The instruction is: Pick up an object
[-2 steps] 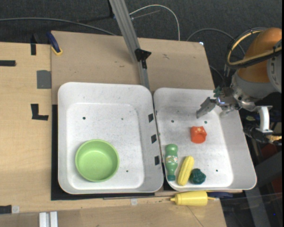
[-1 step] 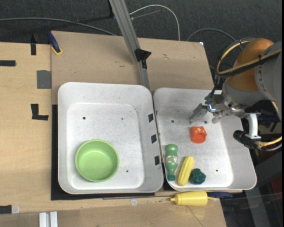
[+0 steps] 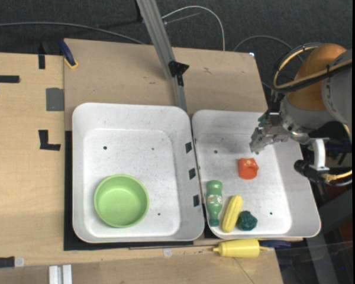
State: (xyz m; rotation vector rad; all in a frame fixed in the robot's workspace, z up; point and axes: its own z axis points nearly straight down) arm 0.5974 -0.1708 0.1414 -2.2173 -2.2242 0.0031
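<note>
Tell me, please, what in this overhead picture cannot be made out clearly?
- Tool: small and dark over the right bin; its finger state is unreadable in the camera view.
- Arm: cut off by the right edge, so its base is unseen.
- Dark green object: too small and blurred to identify.
- Green bottle: label too blurred to read.
- Yellow bottle: lies outside the bins; details unclear.

Tan bench [image 3: 23, 176] (black tape marks [image 3: 46, 139]), dark carpet floor [image 3: 47, 5].
</note>
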